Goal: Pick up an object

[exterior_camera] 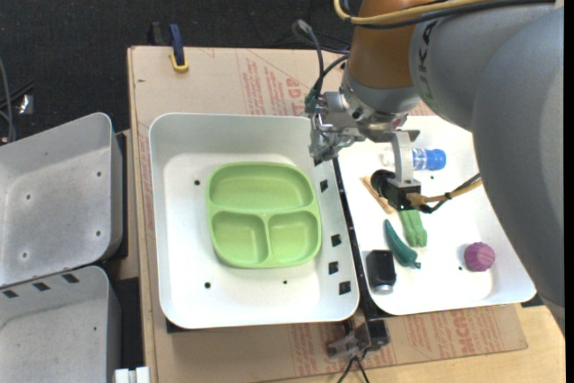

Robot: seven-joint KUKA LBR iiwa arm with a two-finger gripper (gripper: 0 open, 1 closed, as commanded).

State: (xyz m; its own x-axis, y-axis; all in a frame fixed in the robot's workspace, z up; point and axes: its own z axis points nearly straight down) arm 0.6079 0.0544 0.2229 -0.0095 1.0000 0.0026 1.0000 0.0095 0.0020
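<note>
My gripper point(324, 146) hangs over the rim between the two bins, near their far end, with nothing visibly held. The left bin point(176, 220) holds a light green divided plate point(265, 213) in its middle. In the right bin point(448, 287) lie a clear bottle with a blue cap point(425, 161), a light green oblong piece point(414, 227), a dark teal pod-shaped piece point(400, 245), a small black block point(382, 269) near the front, and a purple ball point(479, 256) at the right. The arm covers the far right part of that bin.
Both bins sit on a cardboard-covered bench point(242, 76). A yellow and blue clamp point(178, 49) grips its far left corner. Two white perforated trays point(54, 193) stand off the bench to the left. The raised divider rims run between the bins.
</note>
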